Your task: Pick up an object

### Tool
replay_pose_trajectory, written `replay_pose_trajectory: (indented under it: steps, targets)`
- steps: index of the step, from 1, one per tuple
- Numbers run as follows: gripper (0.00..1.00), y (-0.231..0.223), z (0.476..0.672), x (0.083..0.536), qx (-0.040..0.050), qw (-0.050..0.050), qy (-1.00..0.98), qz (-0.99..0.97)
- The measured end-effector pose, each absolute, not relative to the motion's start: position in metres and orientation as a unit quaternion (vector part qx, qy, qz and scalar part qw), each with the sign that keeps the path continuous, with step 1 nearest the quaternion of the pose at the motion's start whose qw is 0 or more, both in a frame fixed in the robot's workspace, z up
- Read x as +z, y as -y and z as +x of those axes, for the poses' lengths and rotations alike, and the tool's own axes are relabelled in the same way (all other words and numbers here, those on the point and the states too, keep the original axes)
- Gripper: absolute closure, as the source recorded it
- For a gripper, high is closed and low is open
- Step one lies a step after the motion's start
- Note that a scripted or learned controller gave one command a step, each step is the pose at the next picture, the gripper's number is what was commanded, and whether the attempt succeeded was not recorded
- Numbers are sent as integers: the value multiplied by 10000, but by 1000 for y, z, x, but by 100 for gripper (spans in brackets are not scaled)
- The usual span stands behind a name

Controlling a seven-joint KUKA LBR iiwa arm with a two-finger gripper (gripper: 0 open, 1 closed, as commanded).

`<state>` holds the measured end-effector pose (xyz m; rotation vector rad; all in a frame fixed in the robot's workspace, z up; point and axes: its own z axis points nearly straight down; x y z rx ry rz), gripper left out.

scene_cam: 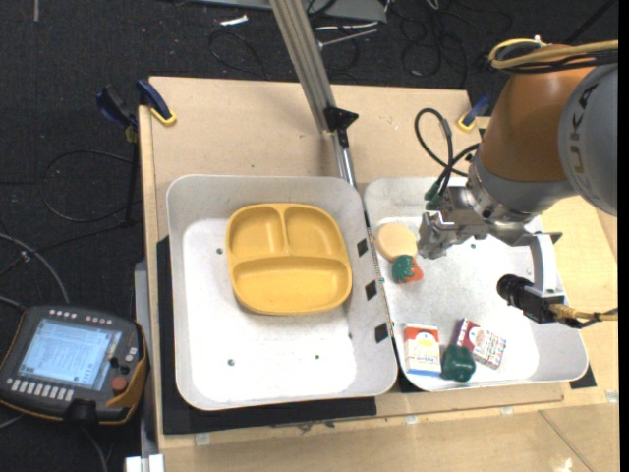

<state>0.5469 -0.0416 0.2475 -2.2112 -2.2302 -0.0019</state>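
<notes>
In the right bin (pixel 511 293) lie a pale round bread-like piece (pixel 396 239), a small red and green toy (pixel 407 270), a white and red carton (pixel 423 349), a red patterned box (pixel 482 343) and a dark green object (pixel 457 364). My gripper (pixel 433 242) hangs low over the bin's left part, just right of the pale piece and above the red and green toy. Nothing shows between its tips.
The left bin (pixel 197 362) holds a yellow divided tray (pixel 289 257). A metal pole (pixel 313 62) slants down to the gap between the bins. A teach pendant (pixel 69 360) lies at lower left, off the bench. Black cables loop near the wrist.
</notes>
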Motion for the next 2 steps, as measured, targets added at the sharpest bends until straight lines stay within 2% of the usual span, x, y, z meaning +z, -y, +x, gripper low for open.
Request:
replay_pose_trajectory:
  steps: [2]
  targets:
    - [100,-70,563,223,-3,8,7099,-7043]
